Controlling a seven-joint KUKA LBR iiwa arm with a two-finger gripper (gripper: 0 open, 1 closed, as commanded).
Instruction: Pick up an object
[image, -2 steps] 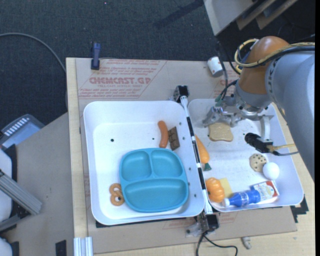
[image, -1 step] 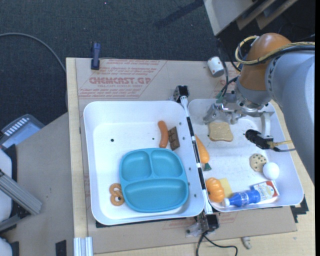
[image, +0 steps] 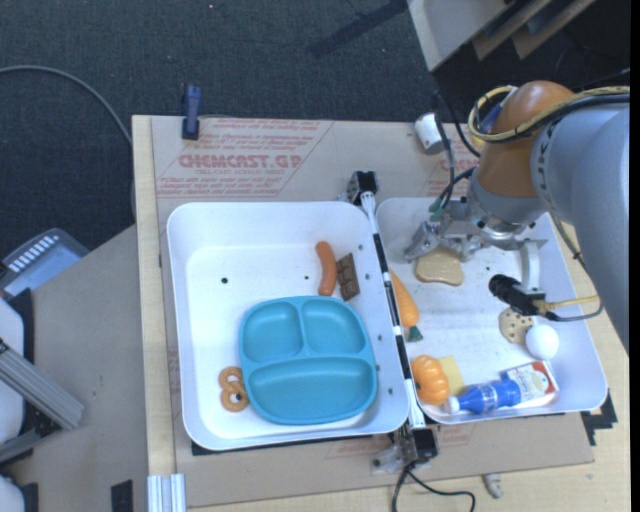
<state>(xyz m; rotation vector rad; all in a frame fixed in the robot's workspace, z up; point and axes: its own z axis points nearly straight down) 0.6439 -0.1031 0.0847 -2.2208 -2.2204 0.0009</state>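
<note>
My gripper (image: 443, 243) hangs low over the far left part of the right bin (image: 468, 322). Just below it, touching or nearly so, a flat tan bread-like piece (image: 440, 269) lies on the bin floor. An orange carrot (image: 403, 300) rests along the bin's left wall. Further forward sit a small orange pumpkin (image: 430, 378), a yellow block (image: 453, 373) and a white tube with a blue cap (image: 497, 392). At the right lie a spotted cookie (image: 514, 324) and a white egg (image: 542, 341).
The left bin (image: 190, 300) holds a blue divided plate (image: 305, 360), a sausage (image: 326, 268), a brown chocolate bar (image: 347, 277) and a pretzel (image: 234, 389). The grey arm (image: 590, 170) reaches over the right bin's far right corner.
</note>
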